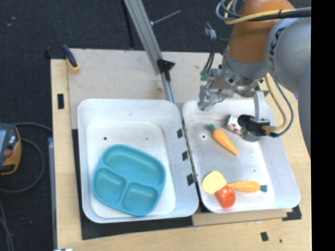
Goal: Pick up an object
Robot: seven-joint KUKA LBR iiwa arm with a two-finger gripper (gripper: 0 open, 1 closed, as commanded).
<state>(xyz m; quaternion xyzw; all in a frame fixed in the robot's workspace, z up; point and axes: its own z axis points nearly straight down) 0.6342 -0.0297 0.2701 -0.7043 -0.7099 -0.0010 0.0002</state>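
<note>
Grey arm [293, 41] in from right, orange band [256, 27] above wrist, end effector [205, 102] angled down-left

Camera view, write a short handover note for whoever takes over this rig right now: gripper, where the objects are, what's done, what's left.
Gripper: above the far left corner of the right bin, carrying nothing that I can see.
Right bin: upper carrot in the middle; lower carrot, yellow piece and red piece clustered at the near edge.
Left bin: blue divided plate.
Done: nothing picked up yet.
Left: descend on one object, probably the upper carrot as it lies nearest, then grasp and lift.
</note>
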